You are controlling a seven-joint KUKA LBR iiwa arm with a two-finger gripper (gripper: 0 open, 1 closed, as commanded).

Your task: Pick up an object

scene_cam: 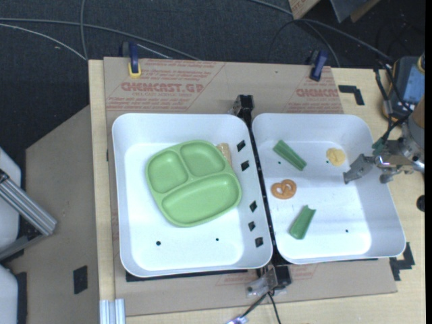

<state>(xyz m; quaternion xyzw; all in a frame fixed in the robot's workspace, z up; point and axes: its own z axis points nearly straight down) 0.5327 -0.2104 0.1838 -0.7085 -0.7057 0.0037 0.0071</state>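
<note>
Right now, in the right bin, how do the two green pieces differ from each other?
The upper green piece lies near the bin's back left, slanting down to the right; the lower green piece lies toward the front, slanting the opposite way. The upper looks slimmer, the lower stubbier. The pretzel sits between them. Both are green, elongated, lying flat and untouched.

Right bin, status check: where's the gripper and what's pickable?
Gripper at right bin's right side, holding nothing. Yellow piece nearest; pretzel, two green blocks untouched. Path clear.
</note>
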